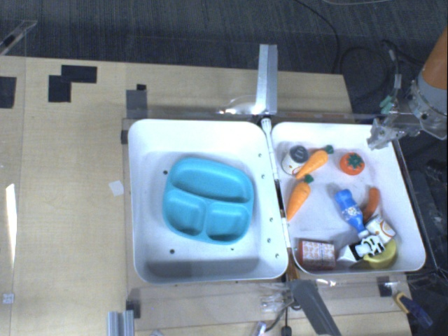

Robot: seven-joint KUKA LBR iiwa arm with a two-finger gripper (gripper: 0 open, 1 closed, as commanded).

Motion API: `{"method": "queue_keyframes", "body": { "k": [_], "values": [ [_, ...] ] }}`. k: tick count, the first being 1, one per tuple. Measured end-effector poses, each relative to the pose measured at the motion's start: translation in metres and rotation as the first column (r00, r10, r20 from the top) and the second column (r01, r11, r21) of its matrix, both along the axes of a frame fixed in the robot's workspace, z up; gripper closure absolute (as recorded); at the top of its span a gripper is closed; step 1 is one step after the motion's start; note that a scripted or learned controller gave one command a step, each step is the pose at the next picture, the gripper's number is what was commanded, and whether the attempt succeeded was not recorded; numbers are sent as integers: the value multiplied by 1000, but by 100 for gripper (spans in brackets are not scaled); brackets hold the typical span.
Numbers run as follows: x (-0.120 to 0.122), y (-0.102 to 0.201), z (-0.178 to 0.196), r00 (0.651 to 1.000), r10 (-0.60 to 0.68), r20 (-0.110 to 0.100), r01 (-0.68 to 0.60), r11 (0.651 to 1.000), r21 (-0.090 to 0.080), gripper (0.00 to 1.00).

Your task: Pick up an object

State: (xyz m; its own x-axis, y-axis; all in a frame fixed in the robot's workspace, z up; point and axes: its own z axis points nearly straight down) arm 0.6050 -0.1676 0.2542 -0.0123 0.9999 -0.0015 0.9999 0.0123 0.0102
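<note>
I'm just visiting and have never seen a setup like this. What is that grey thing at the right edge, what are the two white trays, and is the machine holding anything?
You are looking down from one fixed camera above a bench. The grey thing is a robot arm reaching in from the right; its metal claw hangs over the far right corner of the right white bin, with nothing visibly between its fingers. That bin holds toy food: two orange carrots, a red tomato, a blue bottle and a small brown box, among others. The left white bin holds a turquoise divided plastic plate.
</note>
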Motion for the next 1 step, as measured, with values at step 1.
{"method": "queue_keyframes", "body": {
  "k": [1],
  "values": [
    [40,-12,72,987,164,-2,-164,987,-3,100]
  ]
}}
